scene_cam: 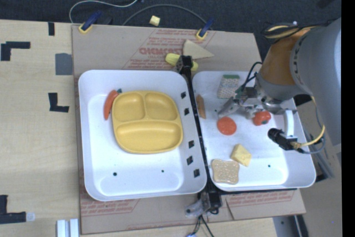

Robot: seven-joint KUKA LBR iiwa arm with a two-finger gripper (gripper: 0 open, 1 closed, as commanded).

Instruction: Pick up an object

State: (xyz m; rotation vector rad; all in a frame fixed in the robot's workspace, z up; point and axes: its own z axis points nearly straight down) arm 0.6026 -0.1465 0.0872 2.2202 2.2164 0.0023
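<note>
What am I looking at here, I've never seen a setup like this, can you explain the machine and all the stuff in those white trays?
One camera looks down at a slant on a bench. The big grey and orange shape at the right is a robot arm; its gripper reaches into the right bin. Its job is to pick something up. The left bin holds a yellow divided plate with a toy carrot beside it. The right bin holds toy food: a red tomato slice just below the gripper, a cheese wedge, a slice of bread, a speckled green sponge-like block and a small red piece. I cannot see anything held between the fingers.
</note>
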